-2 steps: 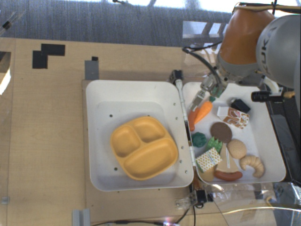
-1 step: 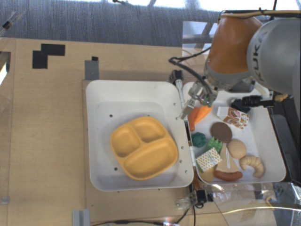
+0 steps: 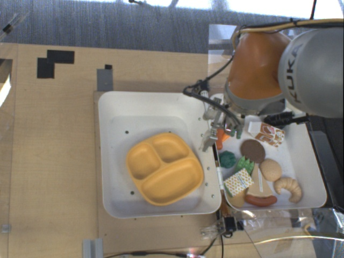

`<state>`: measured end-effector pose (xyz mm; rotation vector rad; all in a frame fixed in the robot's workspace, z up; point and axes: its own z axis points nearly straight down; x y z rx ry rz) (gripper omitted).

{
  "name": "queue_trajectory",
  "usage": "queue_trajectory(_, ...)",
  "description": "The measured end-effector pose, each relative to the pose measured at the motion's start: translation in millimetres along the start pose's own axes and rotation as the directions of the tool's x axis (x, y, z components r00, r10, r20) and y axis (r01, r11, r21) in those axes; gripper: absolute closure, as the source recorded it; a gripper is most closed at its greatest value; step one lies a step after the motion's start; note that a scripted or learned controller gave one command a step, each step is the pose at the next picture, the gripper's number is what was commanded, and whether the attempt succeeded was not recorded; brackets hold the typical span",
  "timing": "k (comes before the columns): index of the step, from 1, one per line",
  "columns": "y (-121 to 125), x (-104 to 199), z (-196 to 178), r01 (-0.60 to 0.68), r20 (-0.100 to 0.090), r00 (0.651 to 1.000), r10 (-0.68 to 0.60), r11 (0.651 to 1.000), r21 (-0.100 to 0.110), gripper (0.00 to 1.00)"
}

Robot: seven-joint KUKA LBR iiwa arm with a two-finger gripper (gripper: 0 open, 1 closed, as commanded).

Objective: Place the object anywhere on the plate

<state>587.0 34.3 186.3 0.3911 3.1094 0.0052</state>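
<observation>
An orange piece [image 3: 220,139], likely a toy carrot, shows just beside the gripper [image 3: 217,132] over the seam between the two bins, though whether it is clasped or merely lying under the tool cannot be told. The yellow plate [image 3: 164,168] sits in the left bin [image 3: 107,144], well apart, so any carry must go leftward. The remaining toy food [image 3: 263,171] crowds the right bin [image 3: 314,190].

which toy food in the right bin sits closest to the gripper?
The orange carrot-like piece, right beside the gripper at the bin's left edge; the green piece lies lower.
</observation>
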Motion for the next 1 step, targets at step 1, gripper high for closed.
queue_trajectory(1,12.0,22.5,0.6,-0.294,-0.001,0.956,0.294,0.956,0.001,0.00)
